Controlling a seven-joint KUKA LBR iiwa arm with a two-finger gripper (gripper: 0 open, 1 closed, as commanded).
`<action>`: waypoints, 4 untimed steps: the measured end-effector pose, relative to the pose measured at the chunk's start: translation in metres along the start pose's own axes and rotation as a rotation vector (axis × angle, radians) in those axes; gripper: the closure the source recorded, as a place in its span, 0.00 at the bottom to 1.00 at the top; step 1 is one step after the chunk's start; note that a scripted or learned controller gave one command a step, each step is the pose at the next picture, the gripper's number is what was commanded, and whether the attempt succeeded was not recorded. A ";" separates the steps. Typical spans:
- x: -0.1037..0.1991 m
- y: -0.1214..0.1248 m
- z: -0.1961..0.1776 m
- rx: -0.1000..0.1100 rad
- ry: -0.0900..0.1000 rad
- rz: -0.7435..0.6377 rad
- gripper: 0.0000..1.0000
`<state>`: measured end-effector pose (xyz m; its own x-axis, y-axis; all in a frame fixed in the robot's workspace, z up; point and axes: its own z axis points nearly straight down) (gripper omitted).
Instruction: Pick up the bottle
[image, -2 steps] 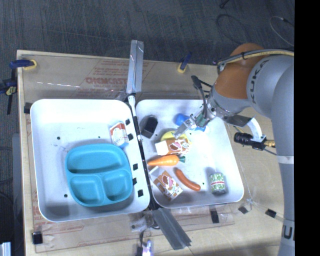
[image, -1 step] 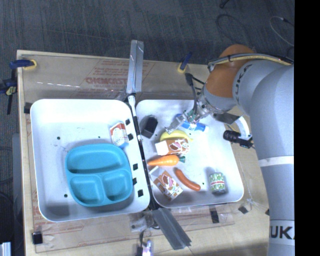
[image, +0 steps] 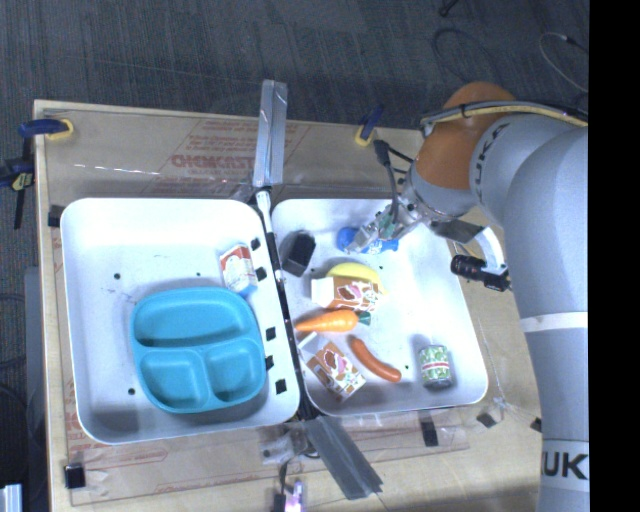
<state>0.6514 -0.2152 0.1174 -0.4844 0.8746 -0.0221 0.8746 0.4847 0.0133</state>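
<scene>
Two white bins sit side by side on the bench. From the left, the left bin (image: 100, 300) holds a blue tray (image: 197, 350) and a small carton (image: 236, 267). The right bin (image: 455, 330) holds a black thing (image: 297, 252), a banana (image: 354, 272), a carrot (image: 327, 321), two snack boxes (image: 336, 368), a sausage (image: 375, 361) and a little green can (image: 435, 365). The bottle (image: 352, 238) lies near the back of the right bin, just beside the gripper (image: 385, 232). It looks small, clear and blue, and it is blurry. The gripper is down at the bottle, so this looks like the grab step. It is not clear if the gripper is gripping anything. Next it likely needs a firm squeeze on the bottle, then a lift straight up
</scene>
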 end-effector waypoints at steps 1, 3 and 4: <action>-0.006 0.007 0.011 0.011 0.008 -0.241 1.00; 0.030 -0.014 -0.092 0.012 0.021 -0.158 1.00; 0.030 -0.014 -0.092 0.012 0.021 -0.158 0.00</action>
<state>0.6226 -0.1950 0.2084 -0.6159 0.7878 -0.0017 0.7878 0.6159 -0.0003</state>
